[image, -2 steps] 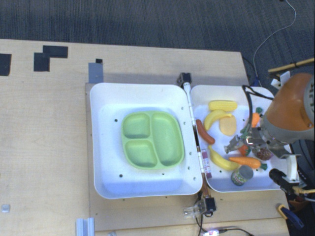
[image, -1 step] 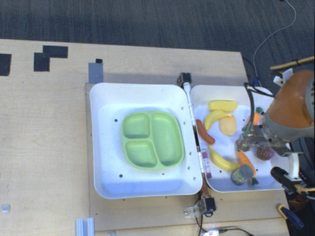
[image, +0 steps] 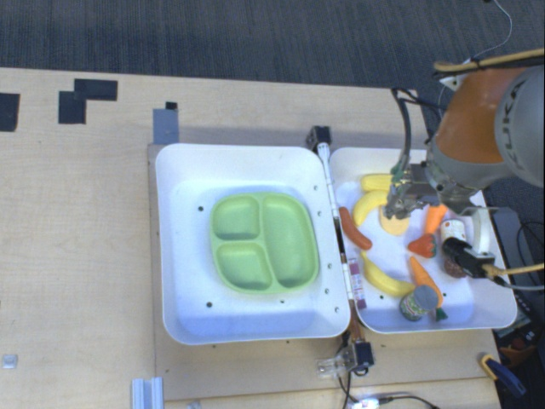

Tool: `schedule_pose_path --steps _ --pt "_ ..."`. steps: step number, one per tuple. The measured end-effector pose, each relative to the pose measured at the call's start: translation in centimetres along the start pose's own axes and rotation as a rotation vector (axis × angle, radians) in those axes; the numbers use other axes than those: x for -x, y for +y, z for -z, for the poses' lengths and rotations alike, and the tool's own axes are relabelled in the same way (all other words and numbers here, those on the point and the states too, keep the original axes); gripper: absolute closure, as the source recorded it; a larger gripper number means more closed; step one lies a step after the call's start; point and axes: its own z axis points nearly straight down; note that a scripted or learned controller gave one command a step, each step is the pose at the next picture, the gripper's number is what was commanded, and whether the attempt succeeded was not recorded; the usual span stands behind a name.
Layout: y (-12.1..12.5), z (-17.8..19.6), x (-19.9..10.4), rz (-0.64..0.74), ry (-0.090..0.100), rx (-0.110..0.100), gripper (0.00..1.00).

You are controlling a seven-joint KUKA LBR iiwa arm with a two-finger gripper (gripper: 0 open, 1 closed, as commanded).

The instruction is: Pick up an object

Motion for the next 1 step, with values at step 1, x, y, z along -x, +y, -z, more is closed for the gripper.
schedule_pose_path --steps 1 --pt "-0.06 -0.06 0.09 -0.001 -0.001 -0.002 0.00"
